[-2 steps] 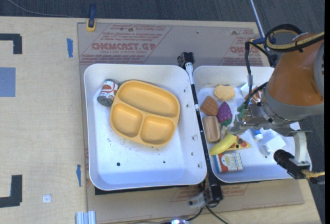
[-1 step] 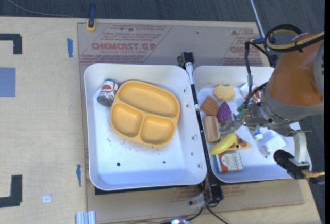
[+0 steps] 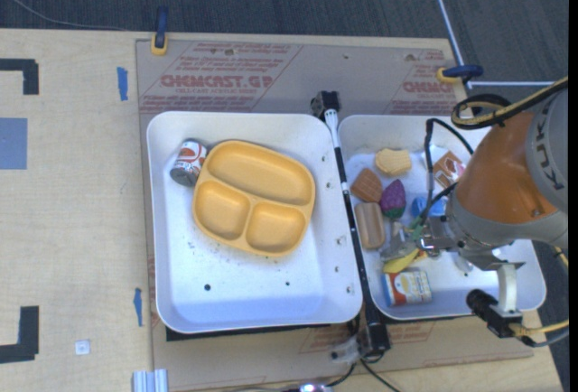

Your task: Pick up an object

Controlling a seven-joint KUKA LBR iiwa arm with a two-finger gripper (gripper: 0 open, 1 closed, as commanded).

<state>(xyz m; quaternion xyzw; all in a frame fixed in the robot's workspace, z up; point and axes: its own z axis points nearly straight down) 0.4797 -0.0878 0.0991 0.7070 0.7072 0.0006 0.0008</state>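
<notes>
Banana (image 3: pixel 400 260): lies in the right bin (image 3: pixel 533 291), long axis slanting, just left of the gripper (image 3: pixel 424 244).
Jaws: hidden under the wrist; opening cannot be told.

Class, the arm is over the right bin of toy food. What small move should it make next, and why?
Probably a short lift straight up. The gripper is low among crowded pieces, beside the yellow banana and tan block, and the arm hides its tips. Rising would reveal whether anything is held.

Reaching in from the right, orange-banded wrist bent low over the right side, hand (image 3: pixel 417 246) pointing down-left, partly hidden.
</notes>
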